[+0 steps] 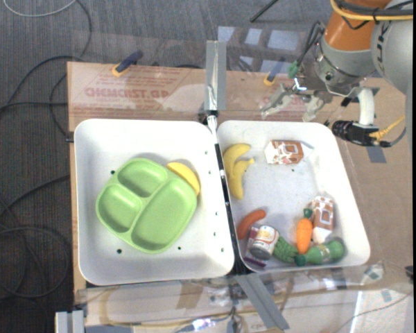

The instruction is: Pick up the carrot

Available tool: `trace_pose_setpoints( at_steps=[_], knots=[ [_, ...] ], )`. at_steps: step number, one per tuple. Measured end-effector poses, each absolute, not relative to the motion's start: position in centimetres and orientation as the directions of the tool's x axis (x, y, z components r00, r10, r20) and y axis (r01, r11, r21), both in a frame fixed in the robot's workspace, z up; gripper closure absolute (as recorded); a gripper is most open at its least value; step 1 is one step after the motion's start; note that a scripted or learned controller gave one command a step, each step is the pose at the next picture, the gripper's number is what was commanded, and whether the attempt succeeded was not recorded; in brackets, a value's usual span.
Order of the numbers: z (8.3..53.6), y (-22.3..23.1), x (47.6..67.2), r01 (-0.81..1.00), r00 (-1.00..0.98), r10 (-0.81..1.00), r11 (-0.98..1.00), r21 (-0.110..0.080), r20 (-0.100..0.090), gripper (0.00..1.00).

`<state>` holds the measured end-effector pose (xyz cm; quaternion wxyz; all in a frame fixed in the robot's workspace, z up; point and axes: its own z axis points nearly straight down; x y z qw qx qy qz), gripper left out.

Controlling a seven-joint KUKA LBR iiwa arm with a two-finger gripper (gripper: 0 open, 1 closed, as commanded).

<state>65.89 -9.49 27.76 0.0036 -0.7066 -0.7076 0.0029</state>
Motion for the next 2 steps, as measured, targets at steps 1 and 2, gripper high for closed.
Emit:
trace_pose_setpoints(
  at_steps=[1, 2],
  knots=[
    [18.4, -11.3, 58.7, 0.99, 0.138, 0.99, -0.138, -0.011, -0.001, 0.0],
    [12.2, -14.6, 53.1, 0.947, 0.322, 0.947, -0.322, -0.011, -0.001, 0.0]
  ],
)
